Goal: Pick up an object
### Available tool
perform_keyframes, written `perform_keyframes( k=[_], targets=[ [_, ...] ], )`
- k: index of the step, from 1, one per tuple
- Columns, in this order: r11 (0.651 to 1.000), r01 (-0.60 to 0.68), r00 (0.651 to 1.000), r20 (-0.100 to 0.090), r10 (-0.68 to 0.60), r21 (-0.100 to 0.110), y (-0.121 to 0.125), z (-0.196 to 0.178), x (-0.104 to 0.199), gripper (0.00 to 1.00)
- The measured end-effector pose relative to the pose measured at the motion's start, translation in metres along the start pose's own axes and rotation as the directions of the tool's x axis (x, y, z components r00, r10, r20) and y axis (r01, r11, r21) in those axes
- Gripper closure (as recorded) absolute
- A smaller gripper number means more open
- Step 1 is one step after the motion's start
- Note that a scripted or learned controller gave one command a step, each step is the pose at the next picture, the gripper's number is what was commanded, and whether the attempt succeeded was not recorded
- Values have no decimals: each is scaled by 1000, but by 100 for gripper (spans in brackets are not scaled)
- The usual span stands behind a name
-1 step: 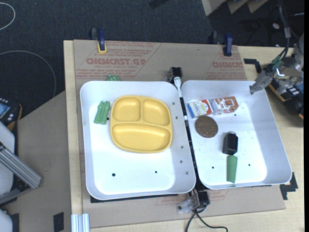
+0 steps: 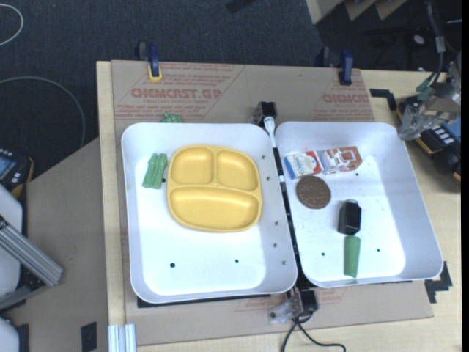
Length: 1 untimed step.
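The left bin [image 2: 139,218] holds a yellow divided plate [image 2: 214,189] and a small green ridged piece [image 2: 154,171] beside the plate's left edge. In the right bin [image 2: 410,218] lie a white, red and blue packet [image 2: 322,161], a brown round disc [image 2: 314,193], a small black block [image 2: 349,217] and a green stick [image 2: 352,255]. What looks like my gripper [image 2: 419,116] is a grey metal shape at the far right. It sits outside the right bin's back corner and well away from every object.
A small green scrap [image 2: 172,118] lies on the brown board behind the left bin. Blue clamps [image 2: 153,59] hold the board's back edge. Cables and gear crowd the right side. The bins' shared middle rim [image 2: 282,196] runs between the plate and the disc.
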State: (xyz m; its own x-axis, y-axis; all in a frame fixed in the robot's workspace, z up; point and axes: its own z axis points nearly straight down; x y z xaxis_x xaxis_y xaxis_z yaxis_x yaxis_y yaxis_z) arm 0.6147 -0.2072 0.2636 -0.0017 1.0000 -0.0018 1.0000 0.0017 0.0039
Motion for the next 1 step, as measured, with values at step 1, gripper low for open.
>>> perform_keyframes(
  k=[1],
  targets=[
    [1000, 2, 1000, -2, -2, 0, -45, -55, 45, 100]
  ],
)
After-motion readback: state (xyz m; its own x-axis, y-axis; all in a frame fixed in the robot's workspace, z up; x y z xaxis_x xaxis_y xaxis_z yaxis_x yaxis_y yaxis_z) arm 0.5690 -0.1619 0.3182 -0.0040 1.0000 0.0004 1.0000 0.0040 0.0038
